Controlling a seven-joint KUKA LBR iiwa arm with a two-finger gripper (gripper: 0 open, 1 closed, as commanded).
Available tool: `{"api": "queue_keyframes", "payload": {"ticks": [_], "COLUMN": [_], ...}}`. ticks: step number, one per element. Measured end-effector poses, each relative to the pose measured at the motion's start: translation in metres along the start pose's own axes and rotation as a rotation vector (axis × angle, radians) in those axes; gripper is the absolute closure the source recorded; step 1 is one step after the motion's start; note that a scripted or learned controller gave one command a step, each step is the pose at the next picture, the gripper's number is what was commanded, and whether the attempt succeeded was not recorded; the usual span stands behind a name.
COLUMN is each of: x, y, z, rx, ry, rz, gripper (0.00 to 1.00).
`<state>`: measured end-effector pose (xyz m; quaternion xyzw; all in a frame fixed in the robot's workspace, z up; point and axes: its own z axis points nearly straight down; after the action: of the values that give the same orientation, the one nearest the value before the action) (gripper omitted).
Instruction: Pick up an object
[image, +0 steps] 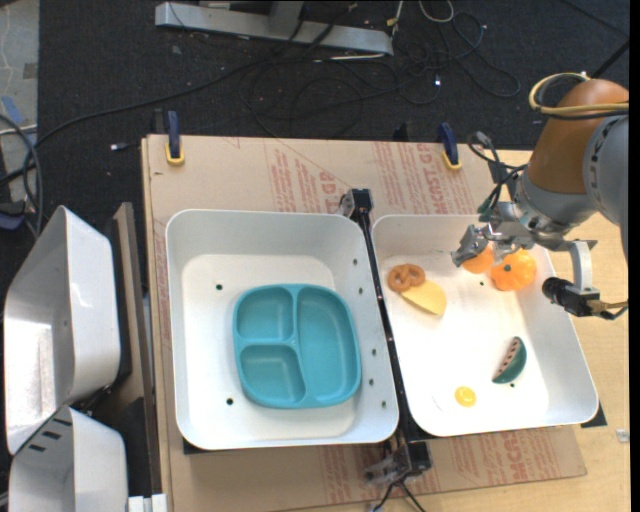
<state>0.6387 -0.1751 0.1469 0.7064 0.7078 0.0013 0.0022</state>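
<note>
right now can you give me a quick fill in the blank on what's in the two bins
1. The blue divided tray lies in the ____ bin.
2. The pretzel touches the yellow ____ wedge.
3. The gripper is over the right bin, next to an orange-coloured ____.
4. The watermelon slice has a ____ rind.

Missing words: left; cheese; fruit; green

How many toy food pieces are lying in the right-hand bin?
5, maybe more under the tool: a pretzel touching a yellow cheese wedge at the left, an orange beside the tool, a watermelon slice lower right, a small yellow piece near the front.
</note>
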Motion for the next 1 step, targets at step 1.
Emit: {"api": "queue_keyframes", "payload": {"ticks": [1], "x": [0.0016], "y": [0.0090], "z": [-0.0615], "rx": [-0.002], "ry": [-0.001], "rz": [-0.002], "gripper": [1.00]}}
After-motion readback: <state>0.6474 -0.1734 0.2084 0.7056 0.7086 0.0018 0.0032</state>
